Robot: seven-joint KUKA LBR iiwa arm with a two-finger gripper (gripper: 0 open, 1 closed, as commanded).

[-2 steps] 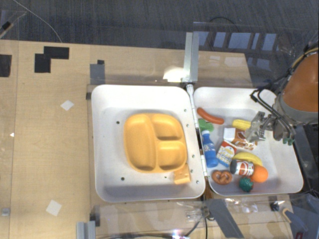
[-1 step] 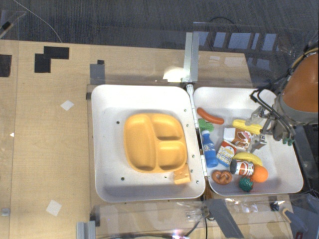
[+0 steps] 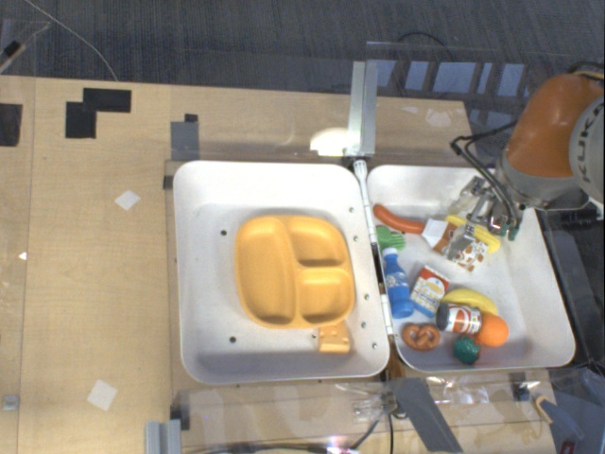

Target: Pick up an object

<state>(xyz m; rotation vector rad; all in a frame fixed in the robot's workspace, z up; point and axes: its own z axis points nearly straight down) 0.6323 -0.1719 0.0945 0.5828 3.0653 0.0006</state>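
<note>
Your wooden bench (image 3: 85, 282) sits against dark carpet (image 3: 236, 17). The left bin (image 3: 203, 348) holds a yellow divided tray (image 3: 288, 268). In the right bin (image 3: 548, 339), the gripper (image 3: 482, 218) hangs near the far edge, touching a yellow packet (image 3: 470, 237); whether it grips, you cannot tell.

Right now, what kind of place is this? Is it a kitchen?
Probably not a kitchen but a robot test bench or lab. A robot arm reaches over two white bins, one with a yellow tray, the other with toy food like a banana.
</note>
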